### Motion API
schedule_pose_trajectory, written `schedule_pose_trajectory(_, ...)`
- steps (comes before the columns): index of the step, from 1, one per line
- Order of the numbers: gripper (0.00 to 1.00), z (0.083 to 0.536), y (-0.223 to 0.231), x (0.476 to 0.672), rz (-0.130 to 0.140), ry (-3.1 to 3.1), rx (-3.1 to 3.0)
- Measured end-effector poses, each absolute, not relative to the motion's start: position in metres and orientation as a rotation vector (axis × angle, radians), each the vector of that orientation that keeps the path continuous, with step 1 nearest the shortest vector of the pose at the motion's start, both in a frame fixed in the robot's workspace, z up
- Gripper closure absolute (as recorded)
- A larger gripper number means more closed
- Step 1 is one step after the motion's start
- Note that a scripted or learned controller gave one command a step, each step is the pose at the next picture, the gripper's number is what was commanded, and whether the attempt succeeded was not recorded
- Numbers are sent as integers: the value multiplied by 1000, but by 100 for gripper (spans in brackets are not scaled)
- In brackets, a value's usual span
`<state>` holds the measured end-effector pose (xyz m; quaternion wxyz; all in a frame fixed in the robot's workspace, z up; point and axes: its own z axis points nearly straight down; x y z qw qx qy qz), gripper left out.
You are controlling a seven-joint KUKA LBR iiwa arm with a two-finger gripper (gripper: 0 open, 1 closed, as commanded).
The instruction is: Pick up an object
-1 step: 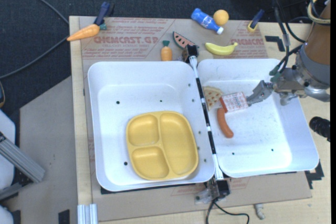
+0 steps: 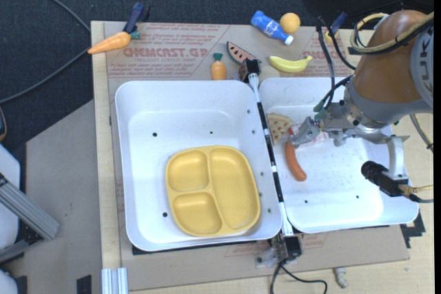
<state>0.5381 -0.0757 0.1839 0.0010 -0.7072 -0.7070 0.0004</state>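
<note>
In the right bin an orange-red toy sausage lies near the left wall. A toy pizza slice lies just above it. My gripper hangs low over the bin's left part, right above the sausage's upper end and beside the pizza slice. Nothing shows between its fingers. The arm comes in from the right over the bin.
The left bin holds a yellow divided plate. On the board behind the bins lie a banana, a blue bottle, an orange ball, a watermelon slice, a small carrot and a larger carrot.
</note>
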Motion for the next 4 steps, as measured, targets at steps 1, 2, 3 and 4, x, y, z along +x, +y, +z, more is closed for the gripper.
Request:
schedule_pose_trajectory(1,0,107,-93,554,2,-2219,-2221)
schedule_pose_trajectory(2,0,84,-96,541,2,-2219,-2220)
schedule_pose_trajectory(3,100,94,-95,541,0,-2219,-2223)
schedule_pose_trajectory(4,100,185,-36,557,-1,-2223,-2220)
